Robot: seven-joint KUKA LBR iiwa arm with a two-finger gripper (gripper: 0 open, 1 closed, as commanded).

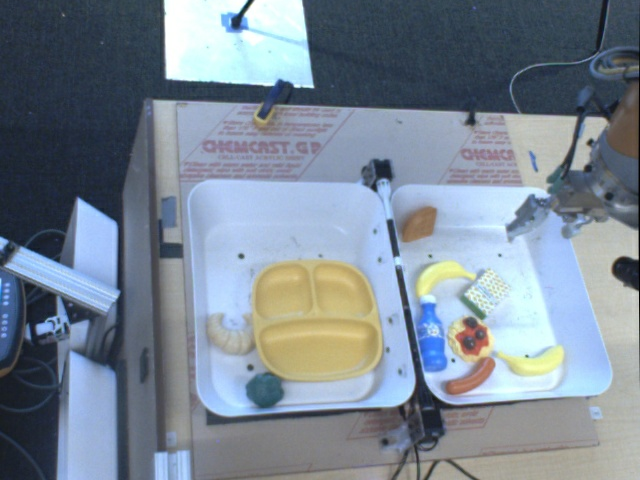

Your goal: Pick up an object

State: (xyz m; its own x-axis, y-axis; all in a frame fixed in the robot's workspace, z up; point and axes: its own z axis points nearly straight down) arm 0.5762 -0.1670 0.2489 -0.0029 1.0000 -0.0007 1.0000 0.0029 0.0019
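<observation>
the gripper [545, 213] is seen above the right bin's [590, 313] far right edge, its state not discernible, and is best lowered squarely over one isolated item, such as the bread piece [419, 222] lying apart near the divider.

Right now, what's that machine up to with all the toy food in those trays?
A robot arm reaches in from the right, its hand hovering at the far right edge of the right bin, holding nothing. Below it lie two bananas, a blue bottle, a sausage and other toy food, all untouched. The left bin holds a yellow divided plate.
</observation>
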